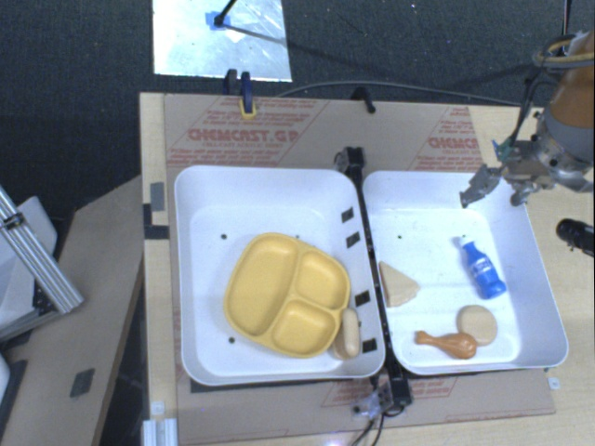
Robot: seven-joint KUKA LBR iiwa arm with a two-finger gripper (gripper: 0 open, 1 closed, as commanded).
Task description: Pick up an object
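The right bin (530,249) holds a small blue bottle (482,269), a tan wedge-shaped piece (398,284), a round beige piece (478,321) and an orange-brown drumstick (448,343). In the left bin (214,203) lies a yellow divided plate (288,294), with a pale oblong piece (349,333) at its right corner. My gripper (496,188) hangs over the right bin's far right corner, above and behind the blue bottle. It is open, with nothing between its fingers.
A black divider with clips (364,240) runs between the two bins. The bins rest on a cardboard sheet (279,128), with a blue-and-yellow clamp (244,91) at its back edge. A metal frame piece (37,258) stands at the far left.
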